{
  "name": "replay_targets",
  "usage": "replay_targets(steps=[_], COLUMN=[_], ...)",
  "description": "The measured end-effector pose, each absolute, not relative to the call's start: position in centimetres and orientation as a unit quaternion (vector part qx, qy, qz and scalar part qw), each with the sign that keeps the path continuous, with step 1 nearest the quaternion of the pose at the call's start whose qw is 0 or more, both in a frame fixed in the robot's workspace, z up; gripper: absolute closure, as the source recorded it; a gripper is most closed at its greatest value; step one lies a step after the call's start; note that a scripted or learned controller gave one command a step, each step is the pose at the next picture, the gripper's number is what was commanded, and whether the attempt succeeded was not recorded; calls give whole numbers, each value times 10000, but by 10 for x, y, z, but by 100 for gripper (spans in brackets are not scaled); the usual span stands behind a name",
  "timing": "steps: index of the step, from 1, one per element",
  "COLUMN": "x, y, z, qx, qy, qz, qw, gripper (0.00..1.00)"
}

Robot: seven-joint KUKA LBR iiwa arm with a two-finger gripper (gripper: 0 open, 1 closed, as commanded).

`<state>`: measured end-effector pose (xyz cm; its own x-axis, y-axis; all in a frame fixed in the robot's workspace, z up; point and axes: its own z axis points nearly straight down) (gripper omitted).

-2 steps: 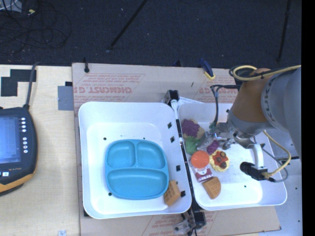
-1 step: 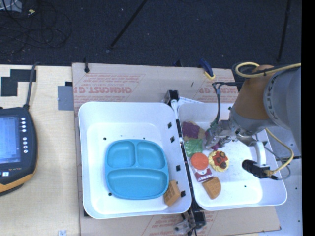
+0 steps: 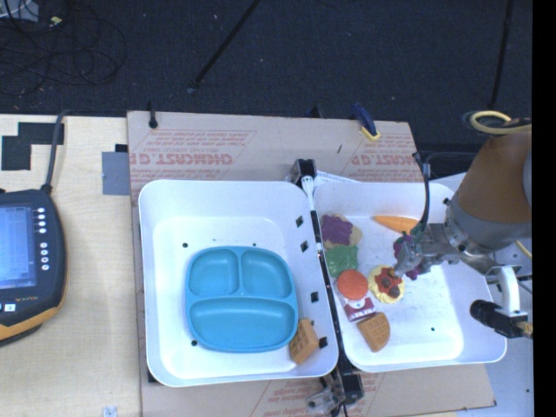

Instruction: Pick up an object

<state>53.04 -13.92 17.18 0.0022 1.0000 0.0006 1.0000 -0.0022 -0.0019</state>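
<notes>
My gripper hangs low in the right bin, its tip over a yellow and red toy. A red tomato sits just to its left, with a green piece and a purple grape bunch above that. An orange carrot lies toward the bin's back. A brown bread piece and a small red and white carton lie near the front.
The left bin holds a blue divided plate and a brown block at its front right corner. A teach pendant lies on the bench at far left. The grey arm enters from the right.
</notes>
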Motion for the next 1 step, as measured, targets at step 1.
replay_targets(steps=[1], x=[574], y=[-80], z=[129], qx=[-7053], qy=[-7089], qz=[3], qw=[16], gripper=[100])
